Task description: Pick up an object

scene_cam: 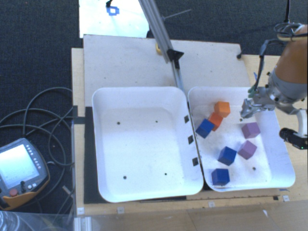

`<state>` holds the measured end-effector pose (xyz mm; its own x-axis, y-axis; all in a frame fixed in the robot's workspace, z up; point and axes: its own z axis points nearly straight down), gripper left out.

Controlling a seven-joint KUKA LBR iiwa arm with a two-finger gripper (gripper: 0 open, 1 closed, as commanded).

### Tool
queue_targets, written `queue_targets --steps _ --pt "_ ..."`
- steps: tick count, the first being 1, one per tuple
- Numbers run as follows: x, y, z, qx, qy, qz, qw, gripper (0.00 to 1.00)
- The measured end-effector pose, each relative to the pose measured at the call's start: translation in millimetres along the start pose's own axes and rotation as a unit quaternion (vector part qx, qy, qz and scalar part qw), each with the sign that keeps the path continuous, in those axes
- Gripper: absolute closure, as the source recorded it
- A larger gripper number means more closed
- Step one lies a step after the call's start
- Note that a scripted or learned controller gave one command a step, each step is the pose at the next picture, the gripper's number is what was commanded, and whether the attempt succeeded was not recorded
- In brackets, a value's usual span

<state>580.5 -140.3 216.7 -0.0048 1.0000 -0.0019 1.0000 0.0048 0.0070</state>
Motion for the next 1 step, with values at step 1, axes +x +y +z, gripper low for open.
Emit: queue_targets --steps 1 --pt "-0.6 2.2 -54.6 -0.001 0.0 0.0 1.0 1.0"
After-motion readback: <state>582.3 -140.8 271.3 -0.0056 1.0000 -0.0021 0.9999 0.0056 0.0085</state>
